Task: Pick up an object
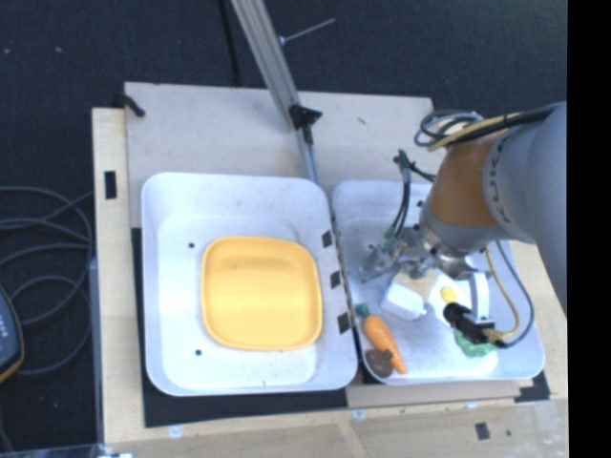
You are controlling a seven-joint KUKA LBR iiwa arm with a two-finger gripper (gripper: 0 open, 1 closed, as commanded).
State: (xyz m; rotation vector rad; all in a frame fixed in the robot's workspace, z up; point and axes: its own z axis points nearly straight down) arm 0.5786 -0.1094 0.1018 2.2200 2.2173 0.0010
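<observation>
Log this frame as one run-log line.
arm: over right bin | gripper: low above white block, grasp unclear | nearby: carrot, green piece | left bin: yellow plate

We are seeing the block [404,301] lying just below the claw [417,267], the plate [262,292] sitting well left.

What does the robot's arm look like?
The arm is thick, round and grey, with a shiny orange band near its end. Thin black and yellowish cables loop around it. The claw below is a tangle of small metal parts.
</observation>
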